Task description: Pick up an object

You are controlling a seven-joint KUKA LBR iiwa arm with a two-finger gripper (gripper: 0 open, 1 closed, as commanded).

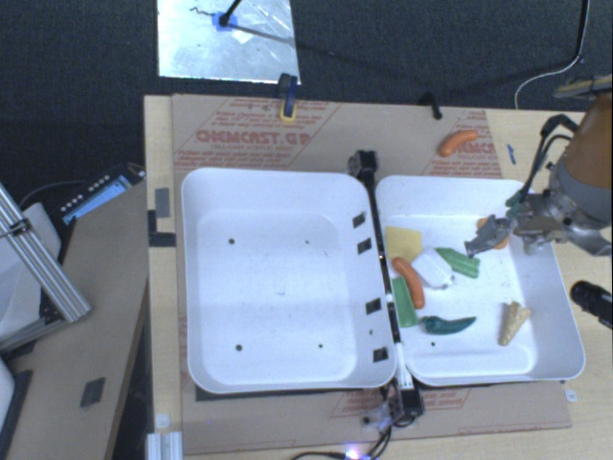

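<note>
The right bin (551,286) holds several toy foods. A yellow slab (403,241) lies at its left, with an orange-red sausage (408,279), a white piece (433,267) and a light green piece (458,262) near the middle. A dark green pepper (446,324) and a tan piece (513,323) lie toward the front. My gripper (484,234) hangs over the bin's back right part, just above the light green piece. A small orange item (499,241) sits right against the gripper; whether it is gripped is unclear.
The left bin (278,276) stands beside the right one, with a black divider (378,257) between them. An orange sausage (458,143) lies on the bench behind the right bin. A green strip (403,302) lies along the right bin's left wall.
</note>
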